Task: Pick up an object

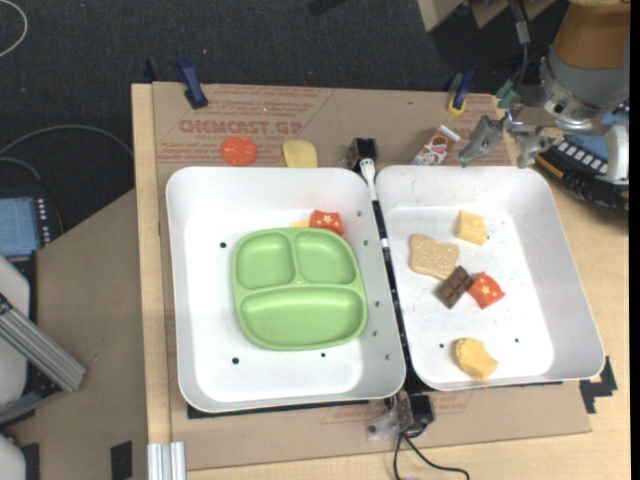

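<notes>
The right bin (560,268) holds several small items: a tan bread-shaped piece (433,256), a yellow cube (471,227), a brown chocolate piece (454,287), a red piece (486,290) and a yellow-orange lump (474,358). My gripper (503,144) hovers over that bin's far edge, above and behind the yellow cube. Its fingers are spread open with nothing between them.
The left bin (195,268) carries a green divided plate (298,288) with a red piece (325,221) at its far rim. On the board behind the bins lie an orange disc (239,151), a pale yellow piece (299,154) and a small packet (432,149).
</notes>
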Available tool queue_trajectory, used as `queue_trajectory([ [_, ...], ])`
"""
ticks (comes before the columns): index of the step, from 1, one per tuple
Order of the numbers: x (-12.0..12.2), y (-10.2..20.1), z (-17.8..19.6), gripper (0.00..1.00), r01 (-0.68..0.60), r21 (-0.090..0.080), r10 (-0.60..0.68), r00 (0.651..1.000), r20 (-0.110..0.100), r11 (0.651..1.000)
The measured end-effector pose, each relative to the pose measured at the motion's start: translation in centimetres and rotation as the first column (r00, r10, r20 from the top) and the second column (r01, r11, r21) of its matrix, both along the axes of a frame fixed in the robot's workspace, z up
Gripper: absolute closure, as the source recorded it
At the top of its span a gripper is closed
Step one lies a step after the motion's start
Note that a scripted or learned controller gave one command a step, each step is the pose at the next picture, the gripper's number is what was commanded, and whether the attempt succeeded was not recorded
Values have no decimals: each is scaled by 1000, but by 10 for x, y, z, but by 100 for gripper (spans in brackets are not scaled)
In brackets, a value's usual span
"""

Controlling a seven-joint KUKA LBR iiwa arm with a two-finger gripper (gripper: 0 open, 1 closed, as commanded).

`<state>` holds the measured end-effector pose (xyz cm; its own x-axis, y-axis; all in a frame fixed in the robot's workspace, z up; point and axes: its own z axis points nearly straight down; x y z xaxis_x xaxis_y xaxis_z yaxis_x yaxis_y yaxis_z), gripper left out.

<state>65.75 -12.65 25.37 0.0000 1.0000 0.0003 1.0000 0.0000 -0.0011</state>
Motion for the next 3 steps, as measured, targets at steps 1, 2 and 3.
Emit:
queue_trajectory([
  [1,-86,1,-133,0,3,4,-3,1000,-18,1000],
  [2,-126,7,-171,0,1,2,-1,1000,-5,1000],
  [3,-121,5,-156,100,3,-4,-3,1000,10,1000],
])
